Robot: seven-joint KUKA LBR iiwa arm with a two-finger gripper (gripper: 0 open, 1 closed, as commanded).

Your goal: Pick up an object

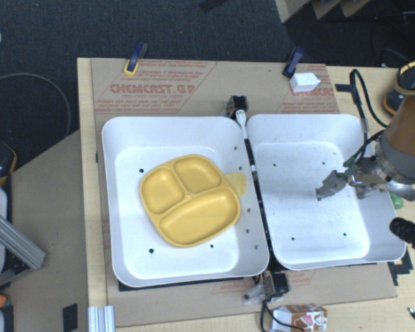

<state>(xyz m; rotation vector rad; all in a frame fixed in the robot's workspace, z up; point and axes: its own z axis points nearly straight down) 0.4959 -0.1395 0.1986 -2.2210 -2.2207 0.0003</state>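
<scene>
A yellow three-compartment plate lies flat in the middle of the left bin. A small pale yellow piece pokes out from under its right edge. My gripper hangs low over the right bin, right of its centre, pointing left and down, with nothing visibly in it. The grey arm with its orange band comes in from the right. A small green thing peeks out beside the wrist at the right bin's right rim, mostly hidden.
A black divider strip with a cable runs between the two bins. A white block and two clamps sit on the cardboard behind the bins. Cables trail along the right bin's far right corner.
</scene>
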